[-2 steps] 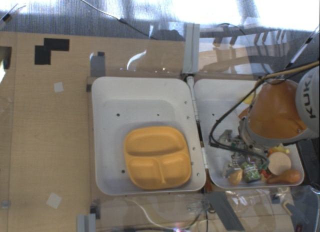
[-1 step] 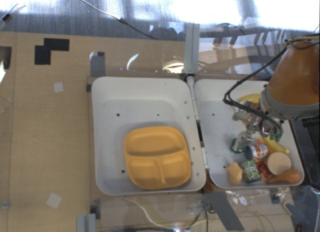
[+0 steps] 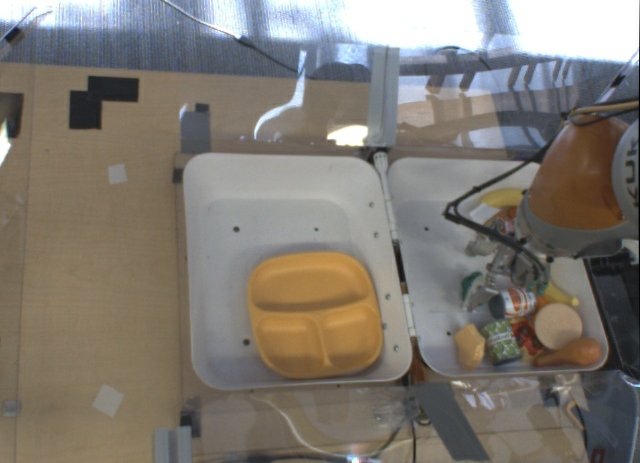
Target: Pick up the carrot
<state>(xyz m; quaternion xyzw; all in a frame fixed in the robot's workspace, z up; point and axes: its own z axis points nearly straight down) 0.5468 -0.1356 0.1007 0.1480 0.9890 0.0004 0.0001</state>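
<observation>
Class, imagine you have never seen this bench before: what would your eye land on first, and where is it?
The yellow divided tray stands out first, lying in the lower part of the left bin. Next comes the arm's big orange band over the right bin, with the gripper hanging above a huddle of small toy foods in that bin's lower right corner.

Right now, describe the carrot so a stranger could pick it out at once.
Take the right-hand white bin of the two and go to its near right corner. The carrot lies there on its side, just beside a round tan disc. It is the one long, tapering orange-brown piece; its neighbours are short or round.
</observation>
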